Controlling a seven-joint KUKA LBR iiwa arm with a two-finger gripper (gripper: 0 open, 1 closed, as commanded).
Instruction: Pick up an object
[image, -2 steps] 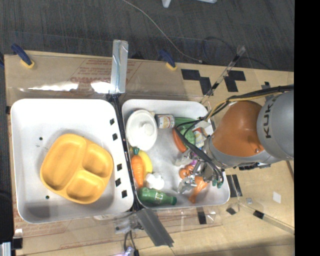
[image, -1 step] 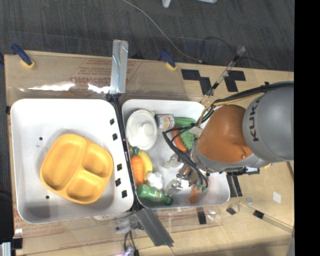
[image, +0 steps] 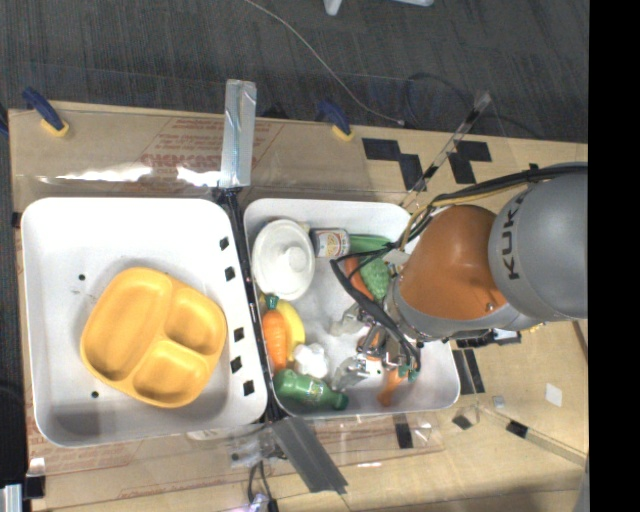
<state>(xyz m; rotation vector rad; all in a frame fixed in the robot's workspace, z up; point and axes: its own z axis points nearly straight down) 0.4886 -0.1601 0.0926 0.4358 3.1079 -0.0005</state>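
Observation:
The right bin (image: 436, 398) holds several objects. A white bowl (image: 283, 256) sits at its far left, with a small brown can (image: 330, 243) beside it. An orange carrot (image: 274, 338) and a yellow banana (image: 292, 322) lie side by side along the left wall. A green bottle (image: 310, 390) lies at the near edge, with a small white object (image: 310, 358) just above it. My gripper (image: 372, 352) hangs low in the bin's middle, right of the white object. An orange piece (image: 392, 388) lies just below it. The arm partly hides a green item (image: 372, 275).
The left bin (image: 40, 300) holds a yellow divided plate (image: 152, 335). A taped divider (image: 238, 290) separates the two bins. The arm's orange band (image: 450, 270) and grey body overhang the right bin's right side. Cables run behind the arm.

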